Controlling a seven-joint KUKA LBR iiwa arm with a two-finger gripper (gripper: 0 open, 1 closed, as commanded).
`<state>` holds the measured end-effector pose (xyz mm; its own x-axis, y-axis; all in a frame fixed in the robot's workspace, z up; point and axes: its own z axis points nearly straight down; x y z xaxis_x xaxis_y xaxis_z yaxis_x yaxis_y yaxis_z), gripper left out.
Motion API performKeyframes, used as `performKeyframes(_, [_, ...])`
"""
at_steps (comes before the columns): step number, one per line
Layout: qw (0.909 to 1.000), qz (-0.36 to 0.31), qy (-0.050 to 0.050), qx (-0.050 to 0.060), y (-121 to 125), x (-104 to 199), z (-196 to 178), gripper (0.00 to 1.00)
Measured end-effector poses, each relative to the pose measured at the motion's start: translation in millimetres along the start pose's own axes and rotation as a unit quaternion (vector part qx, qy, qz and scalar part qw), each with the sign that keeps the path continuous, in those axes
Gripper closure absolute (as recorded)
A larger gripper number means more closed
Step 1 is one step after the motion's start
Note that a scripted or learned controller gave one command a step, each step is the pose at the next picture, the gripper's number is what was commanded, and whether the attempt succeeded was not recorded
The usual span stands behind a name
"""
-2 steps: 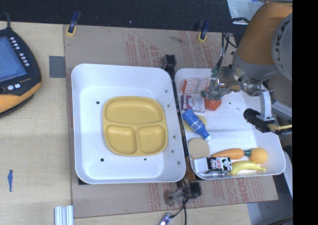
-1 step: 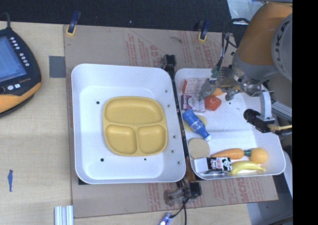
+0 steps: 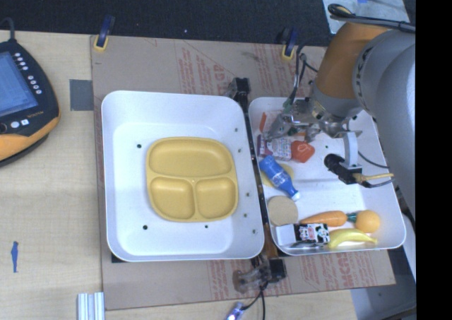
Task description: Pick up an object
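My gripper (image 3: pixel 291 126) reaches down into the far left part of the right bin (image 3: pixel 395 237). It sits just above a red-and-white packet (image 3: pixel 277 147) and a small red object (image 3: pixel 304 151). A blue bottle (image 3: pixel 277 176) lies tilted just in front of them, by the bin's left wall. Nearer the front are a tan round disc (image 3: pixel 282 210), a carrot (image 3: pixel 325 218), an orange (image 3: pixel 368 222), a banana (image 3: pixel 349 240) and a small black-and-white box (image 3: pixel 311 233). The arm's metal parts hide what lies right under the gripper.
The left bin (image 3: pixel 121 170) holds a yellow divided plate (image 3: pixel 192 177). A teach pendant (image 3: pixel 21 99) lies on the bench at the far left. Clamps (image 3: pixel 103 32) hold the cardboard sheet at its back edge.
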<state>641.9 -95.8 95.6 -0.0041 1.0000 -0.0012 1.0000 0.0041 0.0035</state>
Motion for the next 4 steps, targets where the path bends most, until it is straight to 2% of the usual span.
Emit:
performKeyframes(1, [1.0, 0.001, 0.0, 0.002, 14, -79, -58, 0.0])
performKeyframes(2, [1.0, 0.0, 0.001, 0.006, 13, -26, 5, 0.0])
performKeyframes(4, [1.0, 0.0, 0.001, 0.006, 13, -8, 4, 0.0])
